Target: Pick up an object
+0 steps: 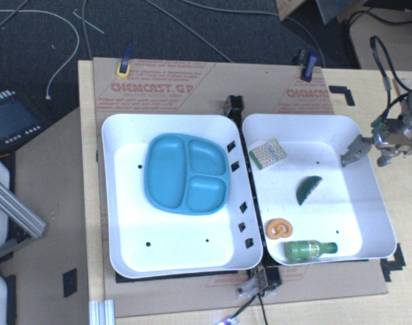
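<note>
On my screen, the left white plastic bin (pixel 125 202) on the tabletop (pixel 91 181) held a light blue three-compartment plastic tray (pixel 187 173), lying flat toward its far side. In the right white bin (pixel 375 208) I saw a small green-and-white patterned square packet (pixel 268 154) near the far left corner, a dark green leaf-shaped piece (pixel 307 188) about the middle, an orange pretzel-shaped toy (pixel 279 229) near the front left, and a green plastic bottle (pixel 310 250) lying on its side along the front wall. The gripper (pixel 370 151) hovered over that bin's right rim, its two fingers spread apart with nothing between them, well clear of every object.
</note>
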Robot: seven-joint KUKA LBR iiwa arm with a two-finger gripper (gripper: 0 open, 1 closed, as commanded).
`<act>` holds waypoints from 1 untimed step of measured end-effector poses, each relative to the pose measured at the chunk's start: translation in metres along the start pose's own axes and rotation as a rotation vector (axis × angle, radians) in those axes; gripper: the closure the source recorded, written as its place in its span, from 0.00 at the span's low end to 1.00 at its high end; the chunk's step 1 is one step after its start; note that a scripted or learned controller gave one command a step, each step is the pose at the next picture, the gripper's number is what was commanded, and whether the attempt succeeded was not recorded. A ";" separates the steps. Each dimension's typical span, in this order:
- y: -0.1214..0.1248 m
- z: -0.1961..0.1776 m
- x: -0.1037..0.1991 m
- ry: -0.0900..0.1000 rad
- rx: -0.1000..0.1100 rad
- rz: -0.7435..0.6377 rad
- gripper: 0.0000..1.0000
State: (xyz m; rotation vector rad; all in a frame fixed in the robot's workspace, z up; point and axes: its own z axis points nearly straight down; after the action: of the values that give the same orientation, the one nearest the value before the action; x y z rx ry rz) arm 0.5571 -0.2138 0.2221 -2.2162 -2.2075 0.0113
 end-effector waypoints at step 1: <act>0.003 -0.008 0.001 -0.004 -0.014 -0.004 0.00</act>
State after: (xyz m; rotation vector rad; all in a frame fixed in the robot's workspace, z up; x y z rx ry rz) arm 0.5600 -0.2130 0.2302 -2.2203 -2.2212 -0.0001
